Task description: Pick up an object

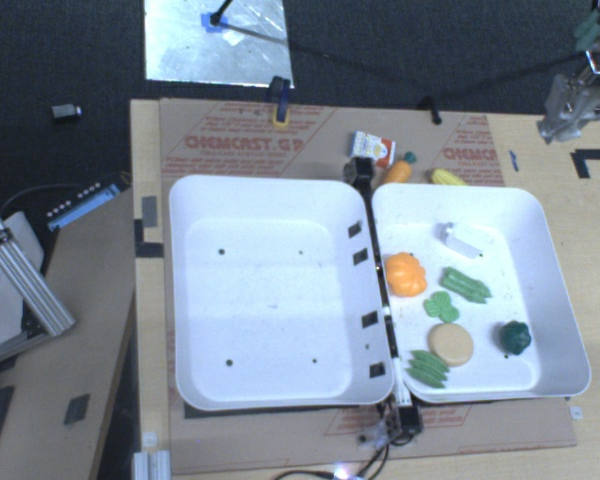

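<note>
The right bin (pixel 540 238) holds several toy foods: an orange pumpkin (pixel 405 274), a green bean pod (pixel 465 285), a small green leafy piece (pixel 441 306), a tan round cookie (pixel 450 343), another green pod (pixel 428 368), a dark green pepper (pixel 515 337) and a white block (pixel 462 238). My gripper (pixel 580 103) hangs at the far right edge, above and behind the right bin, well away from every object.
The left bin (pixel 270 288) lies beside the right one. Behind the bins on the cardboard lie a carrot (pixel 397 172), a yellow piece (pixel 447 178) and a small white and red item (pixel 370 147). A yellow-blue clamp (pixel 279 103) sits at the back edge.
</note>
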Robot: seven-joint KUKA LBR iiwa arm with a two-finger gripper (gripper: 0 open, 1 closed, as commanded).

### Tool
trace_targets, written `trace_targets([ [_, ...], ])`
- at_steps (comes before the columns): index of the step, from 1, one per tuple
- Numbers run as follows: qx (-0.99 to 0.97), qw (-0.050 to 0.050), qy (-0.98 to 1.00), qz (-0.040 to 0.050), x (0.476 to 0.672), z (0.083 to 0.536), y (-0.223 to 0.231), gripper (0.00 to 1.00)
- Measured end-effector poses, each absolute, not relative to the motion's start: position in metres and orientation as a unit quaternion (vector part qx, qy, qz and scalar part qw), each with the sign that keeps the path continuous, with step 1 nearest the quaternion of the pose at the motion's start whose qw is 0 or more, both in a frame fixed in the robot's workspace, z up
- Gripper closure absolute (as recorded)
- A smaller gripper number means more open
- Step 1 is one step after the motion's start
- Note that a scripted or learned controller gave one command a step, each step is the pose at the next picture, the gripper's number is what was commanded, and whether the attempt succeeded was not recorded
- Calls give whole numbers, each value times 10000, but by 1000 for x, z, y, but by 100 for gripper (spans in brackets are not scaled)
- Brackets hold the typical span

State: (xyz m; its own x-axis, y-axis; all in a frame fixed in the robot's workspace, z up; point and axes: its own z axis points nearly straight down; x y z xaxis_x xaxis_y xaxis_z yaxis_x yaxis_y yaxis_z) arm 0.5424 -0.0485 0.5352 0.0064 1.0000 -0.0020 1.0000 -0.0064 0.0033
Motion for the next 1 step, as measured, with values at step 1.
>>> trace_targets([
  [1, 7096, 23, 7046, -3, 555, 535, -140, 100],
])
